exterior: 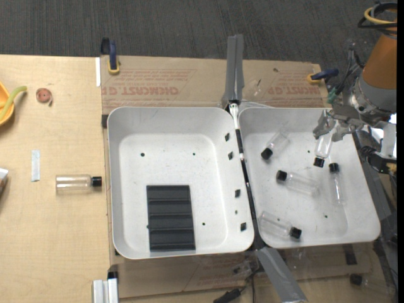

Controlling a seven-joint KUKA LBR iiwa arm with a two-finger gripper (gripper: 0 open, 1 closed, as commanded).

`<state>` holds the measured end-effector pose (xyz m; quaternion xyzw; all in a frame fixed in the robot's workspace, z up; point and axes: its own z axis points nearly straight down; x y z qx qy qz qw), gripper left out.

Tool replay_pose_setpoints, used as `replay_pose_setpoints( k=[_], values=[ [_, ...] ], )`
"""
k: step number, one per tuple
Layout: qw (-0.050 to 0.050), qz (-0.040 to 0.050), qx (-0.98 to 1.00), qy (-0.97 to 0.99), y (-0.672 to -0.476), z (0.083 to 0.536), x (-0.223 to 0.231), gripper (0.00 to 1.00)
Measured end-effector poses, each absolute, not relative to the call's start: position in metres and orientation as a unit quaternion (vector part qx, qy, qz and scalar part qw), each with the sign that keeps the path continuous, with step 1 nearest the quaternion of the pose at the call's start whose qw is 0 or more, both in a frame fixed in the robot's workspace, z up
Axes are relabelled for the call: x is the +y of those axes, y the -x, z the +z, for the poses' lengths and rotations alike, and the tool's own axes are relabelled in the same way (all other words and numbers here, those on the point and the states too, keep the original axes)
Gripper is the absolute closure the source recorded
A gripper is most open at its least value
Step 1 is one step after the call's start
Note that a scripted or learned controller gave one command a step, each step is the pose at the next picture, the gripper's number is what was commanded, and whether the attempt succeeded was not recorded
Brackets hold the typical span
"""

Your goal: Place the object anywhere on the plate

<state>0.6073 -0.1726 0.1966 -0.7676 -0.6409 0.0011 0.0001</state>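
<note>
Count of items follows.

Bins: two, a left bin [117, 188] and a right bin [363, 223], side by side on cardboard [164, 84].

Plate: one, a black ribbed plate [170, 218] lying flat in the left bin, well apart from the fingers, across the divide and toward the near rim.

Clear bottles with black caps: six. The held bottle [323, 149] hangs cap-down with its upper end between the fingers of the gripper [332, 130], which are closed narrowly on it, above the far right part of the right bin. A second bottle [336, 183] lies just beside it, below the fingers. A third bottle [299, 182] lies near, to the fingers' left. A fourth bottle [273, 146] lies further left. A fifth bottle [279, 225] sits at the near rim, well apart. A sixth bottle [77, 182] lies outside the bins on the bench [50, 245], farthest from the fingers.

Clamps: two, a left clamp [111, 57] and a right clamp [320, 76].

Visibility: the bottle bodies are transparent and faint against the white bin. The finger contact is small and partly blurred. A yellow object [6, 103] is cut off at the left edge.
</note>
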Motion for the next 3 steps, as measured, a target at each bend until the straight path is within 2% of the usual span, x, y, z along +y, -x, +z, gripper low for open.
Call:
replay_pose_setpoints(
  k=[1, 2, 3],
  values=[
    [0.0, 0.0011, -0.641, 0.768, -0.607, 0.197, -0.173, 0.0],
    [-0.001, 0.0009, -0.665, 0.747, -0.659, 0.215, -0.208, 0.0],
    [-0.001, 0.0004, -0.724, 0.689, -0.659, 0.24, -0.217, 0.0]
  ],
)
